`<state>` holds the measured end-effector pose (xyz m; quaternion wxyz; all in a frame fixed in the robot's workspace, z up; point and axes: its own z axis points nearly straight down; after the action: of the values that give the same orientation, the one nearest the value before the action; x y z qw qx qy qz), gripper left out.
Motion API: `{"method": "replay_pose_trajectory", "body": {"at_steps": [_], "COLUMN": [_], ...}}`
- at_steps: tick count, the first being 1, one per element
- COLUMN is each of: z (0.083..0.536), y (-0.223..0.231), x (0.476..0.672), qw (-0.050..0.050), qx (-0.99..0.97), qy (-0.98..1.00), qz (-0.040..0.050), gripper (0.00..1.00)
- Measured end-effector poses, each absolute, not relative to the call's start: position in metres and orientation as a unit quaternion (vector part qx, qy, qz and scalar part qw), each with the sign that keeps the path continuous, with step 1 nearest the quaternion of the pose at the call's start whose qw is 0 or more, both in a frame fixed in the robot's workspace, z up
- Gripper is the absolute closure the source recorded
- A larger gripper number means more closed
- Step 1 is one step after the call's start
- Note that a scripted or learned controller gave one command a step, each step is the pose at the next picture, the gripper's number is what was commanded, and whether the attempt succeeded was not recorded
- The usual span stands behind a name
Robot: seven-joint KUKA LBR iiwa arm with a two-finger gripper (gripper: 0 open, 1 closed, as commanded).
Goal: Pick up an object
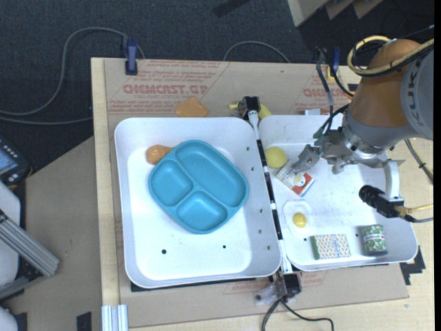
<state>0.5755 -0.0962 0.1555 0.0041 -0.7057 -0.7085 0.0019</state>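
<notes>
Camera view, read from its left side: a smooth, shallow white bin (138, 205) with rounded corners holds a glossy blue plastic tray (198, 185), a rounded slab moulded into three compartments and turned at an angle. At the tray's ten o'clock an orange lump (156, 154) peeps out, partly hidden under the tray's rim, so its shape is hard to make out. Two small dark specks sit on the bin floor toward six o'clock of the tray. Outside this bin, at its twelve o'clock on the printed brown board, lies another soft-edged orange piece (191, 107).

Past the black hinge-like seam, the right white bin (344, 262) holds the smaller things. A round yellow ball-like object (276, 158) rests near the bin's ten o'clock corner. Just beside it at four o'clock lies a flat red-and-white packet (298, 180). At six o'clock of the packet sits a small yellow lump (299, 219). Further toward five o'clock lie a flat rectangular speckled box (329, 245) and a short green patterned can (373, 238).

The gripper (304, 163) hangs over the packet, its metal fingers pointing toward eight o'clock; I cannot tell how wide the jaws stand, and nothing is seen between them. The grey arm with its orange band (382, 92) is cut off at the right edge.
</notes>
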Motion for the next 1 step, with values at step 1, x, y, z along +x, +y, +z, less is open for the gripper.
{"method": "replay_pose_trajectory", "body": {"at_steps": [1], "z": [0.0831], "y": [-0.0994], "x": [0.5876], "qw": [0.003], "qx": [-0.707], "qy": [-0.707], "qz": [-0.0018], "gripper": [0.0]}}
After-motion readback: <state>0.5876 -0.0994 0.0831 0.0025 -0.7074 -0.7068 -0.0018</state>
